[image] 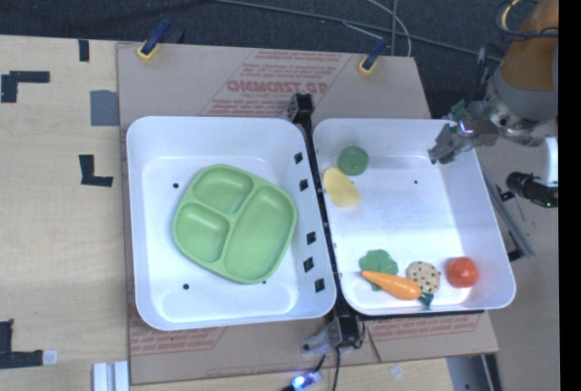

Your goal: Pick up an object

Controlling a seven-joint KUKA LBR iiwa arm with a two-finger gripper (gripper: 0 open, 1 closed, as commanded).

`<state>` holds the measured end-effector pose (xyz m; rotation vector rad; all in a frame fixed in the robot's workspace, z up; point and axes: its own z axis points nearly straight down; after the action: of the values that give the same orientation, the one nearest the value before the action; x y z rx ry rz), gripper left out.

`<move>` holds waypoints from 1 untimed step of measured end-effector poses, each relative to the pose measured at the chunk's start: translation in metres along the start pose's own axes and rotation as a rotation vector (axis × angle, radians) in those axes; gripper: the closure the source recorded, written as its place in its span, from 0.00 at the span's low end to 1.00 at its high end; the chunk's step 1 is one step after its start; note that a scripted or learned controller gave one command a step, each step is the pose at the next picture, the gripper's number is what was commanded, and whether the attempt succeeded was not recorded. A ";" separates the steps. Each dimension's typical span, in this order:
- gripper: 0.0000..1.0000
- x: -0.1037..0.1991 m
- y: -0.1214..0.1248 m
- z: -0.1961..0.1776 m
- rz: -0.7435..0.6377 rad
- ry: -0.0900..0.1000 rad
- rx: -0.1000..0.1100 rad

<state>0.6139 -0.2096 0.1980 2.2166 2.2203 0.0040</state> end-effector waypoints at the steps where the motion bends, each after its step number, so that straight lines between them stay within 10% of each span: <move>1: 1.00 0.001 -0.004 -0.044 0.000 0.000 0.001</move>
<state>0.6099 -0.2089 0.2422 2.2176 2.2203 0.0030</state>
